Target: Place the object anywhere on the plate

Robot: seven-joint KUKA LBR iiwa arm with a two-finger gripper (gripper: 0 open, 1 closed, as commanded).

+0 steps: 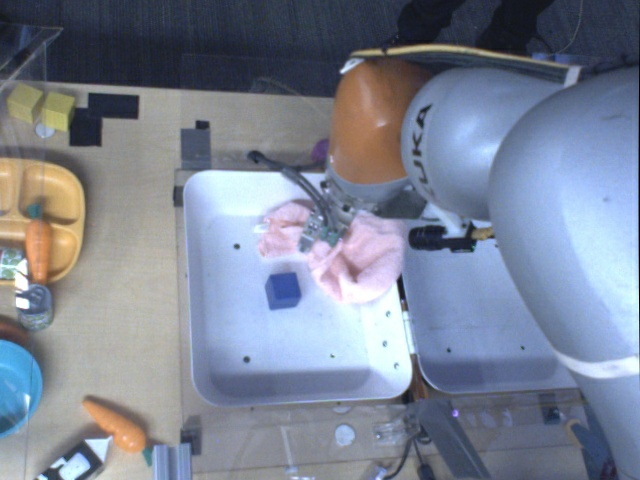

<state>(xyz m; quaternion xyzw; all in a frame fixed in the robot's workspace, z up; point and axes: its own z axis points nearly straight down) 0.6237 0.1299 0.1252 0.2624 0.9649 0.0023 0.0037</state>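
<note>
Sitting on the wooden bench [130,268], two white bins [300,368]; end effector [325,230] state unclear.

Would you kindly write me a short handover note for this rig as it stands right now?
Pincer: down over the pink cloth in the left bin; finger state can't be told.
Blue cube: lies free on the bin floor, beside the cloth.
Yellow divided plate: on the bench left of the bins, with a carrot on it.
Done: nothing from the bin is on the plate.
Left: grasp, carry, place.

The grey arm [470,138] bears dark lettering, partly visible, reading "UKA".
</note>
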